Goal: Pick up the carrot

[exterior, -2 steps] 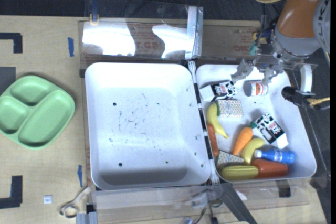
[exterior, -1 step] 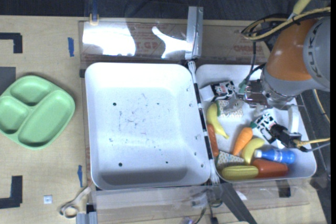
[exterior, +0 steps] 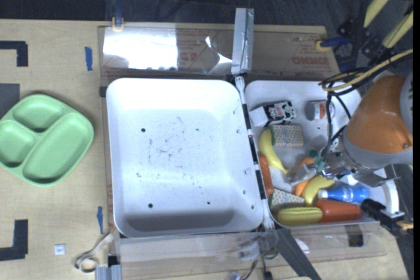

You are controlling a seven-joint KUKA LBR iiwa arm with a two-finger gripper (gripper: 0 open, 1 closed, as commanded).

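Note:
The carrot (exterior: 338, 209), a thick orange-red piece, lies along the front wall of the right bin (exterior: 302, 90), between a yellow-green oblong toy (exterior: 298, 214) and a blue bottle (exterior: 346, 194). My gripper (exterior: 323, 166) is low in the right bin, among the clutter just above and left of the carrot, under the orange band (exterior: 377, 118) of the arm. The wrist hides its tip, so I cannot make out whether anything is in it.
The right bin also holds a yellow banana (exterior: 270, 151), a second yellow piece (exterior: 315, 185), a speckled sponge (exterior: 287, 136) and a black-and-white box (exterior: 280, 111). The left bin (exterior: 177, 154) sits beside it. A green divided plate (exterior: 43, 139) rests on the bench at left.

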